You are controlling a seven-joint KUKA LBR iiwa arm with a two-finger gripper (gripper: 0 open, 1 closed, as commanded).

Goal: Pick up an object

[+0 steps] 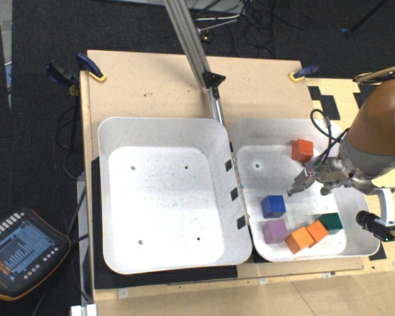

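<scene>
- Blue cube [273, 206] is my chosen target: it lies near the middle of the right bin [250, 133], toward the left wall, standing apart from its neighbours on most sides.
- My gripper [307, 181] hangs over the right bin's centre, just right of and above the blue cube; nothing sits between its fingers. From this slanted view I cannot tell how wide they stand.
- Other candidates: an orange cube [302, 149] near the bin's far edge, alone; a purple cube [274, 231], a second orange block [303, 236] and a green cube [330, 223] clustered along the near edge, touching or nearly so.
- Procedure, as I judge it: shift toward the bin's left wall until centred over the blue cube, descend straight, close only when both fingers flank opposite faces.
- Avoid the near-edge cluster: fingers would likely strike an adjoining block.
- Watch the purple cube just nearside of the target; set the fingers across the other pair of faces.
- Orientation: the blue cube has no long axis; its sides look roughly equal. Its faces sit slightly rotated against the bin walls, so I should turn my wrist to match.
- The left bin [118, 137] plays no part in this step.
</scene>
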